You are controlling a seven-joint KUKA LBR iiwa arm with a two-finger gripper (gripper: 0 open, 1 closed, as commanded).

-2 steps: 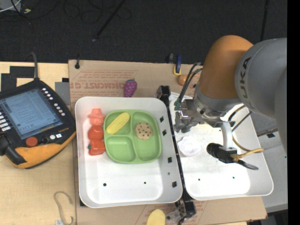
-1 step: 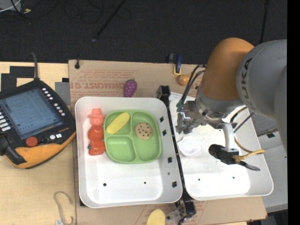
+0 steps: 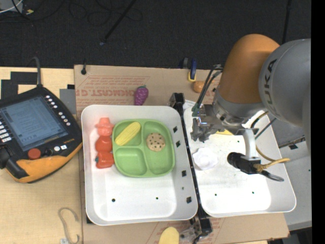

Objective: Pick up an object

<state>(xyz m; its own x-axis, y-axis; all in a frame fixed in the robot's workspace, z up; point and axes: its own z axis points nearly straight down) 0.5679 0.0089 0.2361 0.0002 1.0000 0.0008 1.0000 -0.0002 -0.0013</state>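
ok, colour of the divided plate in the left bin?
Divided plate is green; shows best in camera view.

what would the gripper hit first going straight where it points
Probably the white crumpled thing in the right bin; depth is unclear, so the gripper might reach bare floor beside it.

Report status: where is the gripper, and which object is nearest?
Gripper over right bin, by its left wall. White crumpled object lies on bin floor, just beside it. Green plate, red toy sit in left bin, out of the way.
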